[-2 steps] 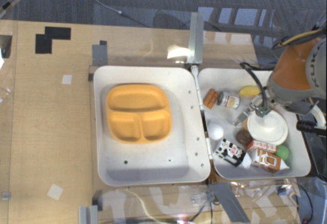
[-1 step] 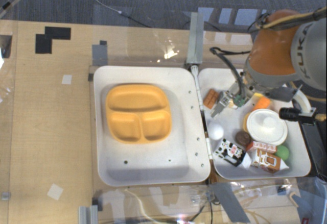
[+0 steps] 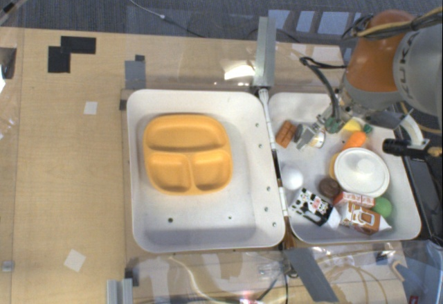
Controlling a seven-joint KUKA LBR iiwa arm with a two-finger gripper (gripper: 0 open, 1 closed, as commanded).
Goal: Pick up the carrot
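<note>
**Claw low in the right bin, carrot just beside it**

Reaching in from the right: a grey arm (image 3: 415, 67) with an orange band, bent down over the right bin (image 3: 408, 223). At its tip, the gripper (image 3: 309, 136), low over the bin's upper left part, pointing toward the divider between the bins. Cannot tell how wide the claw stands, nor whether anything sits in it: too small and too blurred at the tip. Just left of the tip, a small orange-brown block (image 3: 285, 133), close to it, contact unclear.

To the right of the gripper, partly under the wrist: the carrot (image 3: 356, 140), a small orange piece with a bit of green beside it, lying on the bin floor just above the white round bowl (image 3: 360, 171). Not visibly between the fingers.

Elsewhere in the right bin: a white ball (image 3: 293, 179) near the divider, a black-and-white patterned piece (image 3: 310, 206) below it, a dark brown round piece (image 3: 329, 188) touching the bowl's lower left, a red-and-white carton (image 3: 360, 214) near the front wall, a green ball (image 3: 383, 208) beside the carton.

In the left bin (image 3: 159, 233): a yellow divided tray (image 3: 187, 154), three compartments, lying flat, well apart from the arm.
</note>
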